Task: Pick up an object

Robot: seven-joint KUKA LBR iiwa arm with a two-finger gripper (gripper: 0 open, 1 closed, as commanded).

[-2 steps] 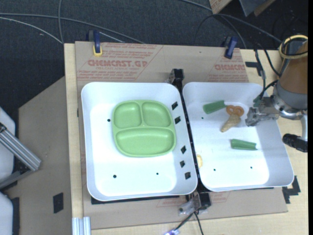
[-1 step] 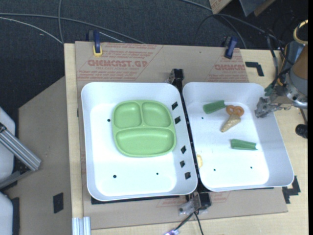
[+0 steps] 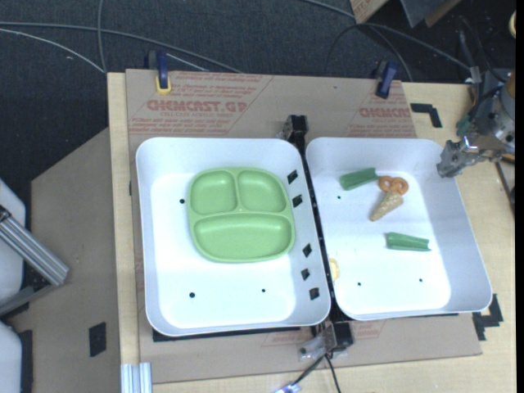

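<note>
At right bin's [image 3: 458,219] far edge pincer [image 3: 453,160] hovers, grip state unclear; approach step, next descend onto small green block [image 3: 407,241].

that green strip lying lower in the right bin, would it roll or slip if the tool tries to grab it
The lower green strip looks flat and lies flat on the right bin floor, so it probably won't roll. It seems thin and small, likely light, and may slide on the smooth white surface when nudged. Nothing sits close beside it, so the tool should have room.
</note>
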